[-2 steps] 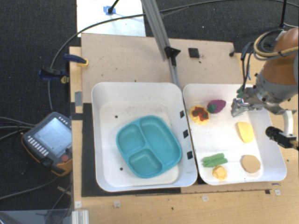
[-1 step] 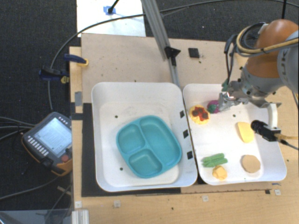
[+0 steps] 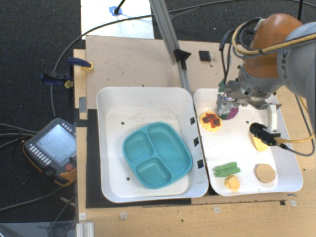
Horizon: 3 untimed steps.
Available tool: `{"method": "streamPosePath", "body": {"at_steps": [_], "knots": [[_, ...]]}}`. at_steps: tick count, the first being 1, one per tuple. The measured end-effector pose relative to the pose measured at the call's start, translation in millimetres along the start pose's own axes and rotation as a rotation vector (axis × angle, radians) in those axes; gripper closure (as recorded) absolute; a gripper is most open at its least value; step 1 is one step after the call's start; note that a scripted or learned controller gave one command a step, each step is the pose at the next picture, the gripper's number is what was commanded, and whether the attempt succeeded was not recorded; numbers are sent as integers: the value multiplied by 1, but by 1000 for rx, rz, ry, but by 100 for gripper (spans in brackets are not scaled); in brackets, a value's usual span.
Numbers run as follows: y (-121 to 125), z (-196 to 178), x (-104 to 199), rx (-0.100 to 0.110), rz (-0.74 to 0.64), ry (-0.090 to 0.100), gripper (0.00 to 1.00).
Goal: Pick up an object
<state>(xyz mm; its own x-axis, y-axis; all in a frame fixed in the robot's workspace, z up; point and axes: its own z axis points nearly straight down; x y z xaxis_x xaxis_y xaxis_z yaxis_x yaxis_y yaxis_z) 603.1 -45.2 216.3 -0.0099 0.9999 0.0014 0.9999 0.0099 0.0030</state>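
Your claw sits low over the far left part of the right bin, but you cannot tell from this angle how it stands or whether it has hold of anything. A purple item lies right beside it, and a round red-and-yellow piece just in front. A green item, a yellow lump and a tan disc lie nearer you. The left bin holds a teal divided tray.

Bright, even overhead light; soft shadows, whites nr blown out, slightly soft focus.
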Motion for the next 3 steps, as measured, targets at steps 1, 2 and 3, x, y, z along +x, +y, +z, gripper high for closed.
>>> {"method": "streamPosePath", "body": {"at_steps": [1, 2, 3], "knots": [[7, -10, 48, 0, 0, 0, 100], [26, -17, 99, -1, 0, 1, 100], [39, -24, 153, -1, 0, 1, 100]]}}
